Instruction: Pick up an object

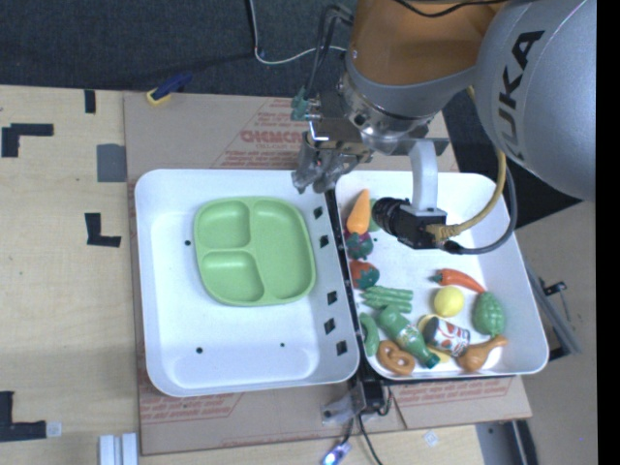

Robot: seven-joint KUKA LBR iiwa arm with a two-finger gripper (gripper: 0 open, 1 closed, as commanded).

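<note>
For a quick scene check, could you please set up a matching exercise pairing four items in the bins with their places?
Items:
1. green divided plate
2. carrot
3. lemon
4. pretzel

Places:
A. right bin, near its front edge
B. right bin, top left, by the divider
C. left bin
D. right bin, just below the red chilli

Pairs: 1-C, 2-B, 3-D, 4-A

gripper (315, 174): hangs right over the back end of the wall between the two bins
left of it: left bin (160, 260) floor mostly open, only the green divided plate (256, 250) sits there
right of it: carrot (358, 210) just beside, then the black cable fitting (405, 223)
toward the front, right side: toy food pile (426, 332) crowds the right bin (518, 289), tight gaps
</note>
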